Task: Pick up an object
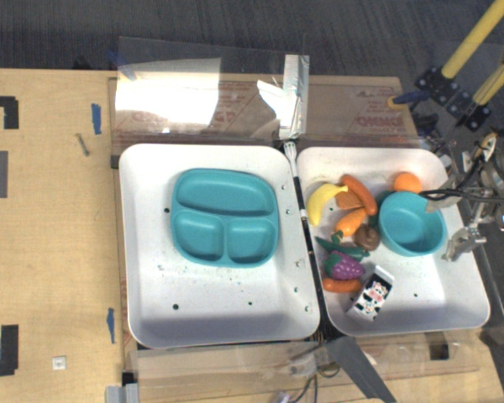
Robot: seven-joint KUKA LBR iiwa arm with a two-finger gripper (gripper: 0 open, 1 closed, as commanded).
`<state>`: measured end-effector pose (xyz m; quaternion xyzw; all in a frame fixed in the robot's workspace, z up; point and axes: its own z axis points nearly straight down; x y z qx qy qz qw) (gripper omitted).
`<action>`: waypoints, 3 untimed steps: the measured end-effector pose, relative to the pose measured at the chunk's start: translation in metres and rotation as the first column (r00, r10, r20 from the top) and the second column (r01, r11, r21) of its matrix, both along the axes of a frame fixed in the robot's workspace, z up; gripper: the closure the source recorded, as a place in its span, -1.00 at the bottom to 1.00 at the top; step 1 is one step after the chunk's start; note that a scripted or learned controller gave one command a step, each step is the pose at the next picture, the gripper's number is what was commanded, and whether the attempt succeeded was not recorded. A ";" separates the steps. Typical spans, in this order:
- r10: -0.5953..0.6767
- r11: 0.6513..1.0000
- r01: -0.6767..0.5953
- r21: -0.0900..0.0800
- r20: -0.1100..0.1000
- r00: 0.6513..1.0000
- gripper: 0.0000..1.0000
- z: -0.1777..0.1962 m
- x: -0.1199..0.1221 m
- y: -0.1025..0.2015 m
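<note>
The tool [469, 240] sits at the right edge of the frame, over the right bin's [428, 309] outer rim; whether it is apart or together, I cannot tell. Just left of it lies a teal bowl [410, 223], with an orange [407, 181] above. Toy foods crowd the bin's left side: banana [321, 200], grapes [346, 266], a black-and-white carton [374, 295]. The left bin [151, 300] holds a teal divided plate [225, 217].

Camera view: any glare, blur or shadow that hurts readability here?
Camera view: strong glare whitens the clear plastic sheet behind the left white bin; the toy food beside the teal round bowl is soft and small; shadows are faint and diffuse.
</note>
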<state>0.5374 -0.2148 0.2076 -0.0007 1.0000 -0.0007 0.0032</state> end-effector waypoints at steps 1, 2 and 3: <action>-0.108 0.994 0.108 -0.002 0.009 0.994 -1.00 -0.116 0.009 -0.009; -0.074 0.997 0.074 -0.001 0.008 0.997 -1.00 -0.117 0.012 0.022; -0.135 0.991 0.135 0.001 0.009 0.991 -1.00 -0.117 0.011 0.068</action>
